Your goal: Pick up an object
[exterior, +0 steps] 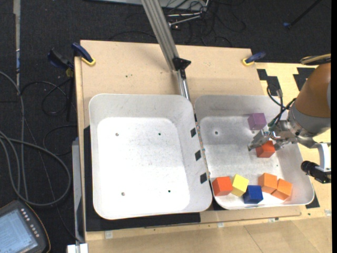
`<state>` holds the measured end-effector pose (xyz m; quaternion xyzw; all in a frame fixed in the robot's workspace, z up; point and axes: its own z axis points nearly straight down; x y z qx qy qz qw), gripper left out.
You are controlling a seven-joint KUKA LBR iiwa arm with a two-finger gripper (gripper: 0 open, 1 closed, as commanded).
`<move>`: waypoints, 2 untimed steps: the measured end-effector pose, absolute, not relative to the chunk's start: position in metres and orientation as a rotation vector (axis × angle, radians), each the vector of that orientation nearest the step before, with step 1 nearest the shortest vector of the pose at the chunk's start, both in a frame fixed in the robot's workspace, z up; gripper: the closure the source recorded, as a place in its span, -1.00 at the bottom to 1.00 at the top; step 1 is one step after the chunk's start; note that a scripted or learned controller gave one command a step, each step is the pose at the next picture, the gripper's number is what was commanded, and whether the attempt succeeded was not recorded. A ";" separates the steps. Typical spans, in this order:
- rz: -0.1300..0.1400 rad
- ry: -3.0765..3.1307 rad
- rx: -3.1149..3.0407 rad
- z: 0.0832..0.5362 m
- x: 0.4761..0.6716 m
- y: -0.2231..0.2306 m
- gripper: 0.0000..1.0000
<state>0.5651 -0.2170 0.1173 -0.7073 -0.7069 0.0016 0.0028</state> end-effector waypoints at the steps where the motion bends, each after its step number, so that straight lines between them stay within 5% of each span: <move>1: 0.002 -2.221 -2.221 0.094 0.565 -0.217 -1.00; 2: 0.000 -2.223 -2.223 0.105 0.566 -0.217 1.00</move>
